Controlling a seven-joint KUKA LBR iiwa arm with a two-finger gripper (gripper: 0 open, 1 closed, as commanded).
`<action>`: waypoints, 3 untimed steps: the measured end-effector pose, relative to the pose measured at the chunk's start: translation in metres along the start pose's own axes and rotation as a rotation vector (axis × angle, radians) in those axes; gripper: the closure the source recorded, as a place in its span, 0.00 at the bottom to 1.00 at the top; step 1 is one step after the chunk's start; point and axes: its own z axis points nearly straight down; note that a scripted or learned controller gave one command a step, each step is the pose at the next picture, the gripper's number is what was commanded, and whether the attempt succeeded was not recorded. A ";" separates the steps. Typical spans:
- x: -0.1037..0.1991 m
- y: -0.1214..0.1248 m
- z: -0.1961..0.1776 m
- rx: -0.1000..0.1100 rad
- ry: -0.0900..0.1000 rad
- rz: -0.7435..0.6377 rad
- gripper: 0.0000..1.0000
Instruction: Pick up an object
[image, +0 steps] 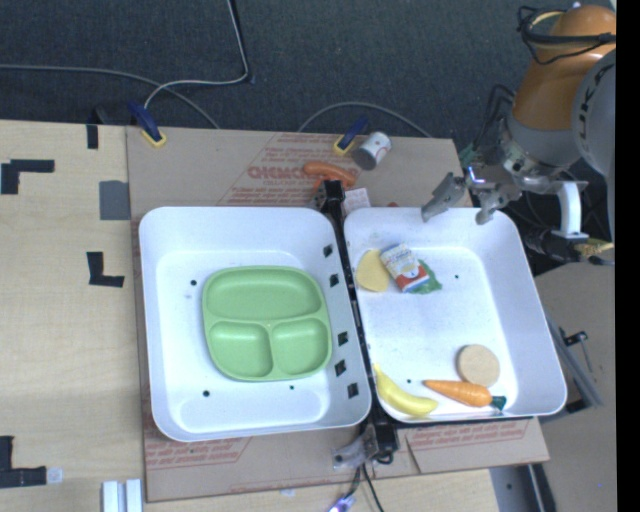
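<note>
Left bin, centre-left of frame: green divided plate, stiff, slick, flat, poor grip target.

Right bin: small packet near upper middle, likely light, crinkly; banana, carrot, round cookie at lower edge. Carrot probably firm; grasp mid-body across width.

Gripper, upper right above bin rim: fingers spread, nothing between.

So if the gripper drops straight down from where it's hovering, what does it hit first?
Probably bare floor at the far edge of the right bin, or its rim. The gripper hangs above that edge, with the snack packet nearer the camera. Depth is unclear.
</note>
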 end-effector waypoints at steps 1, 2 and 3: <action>0.025 0.012 0.074 0.002 0.000 0.000 0.00; 0.010 -0.006 0.154 -0.005 -0.001 0.000 0.00; 0.010 -0.005 0.144 -0.007 -0.003 -0.001 1.00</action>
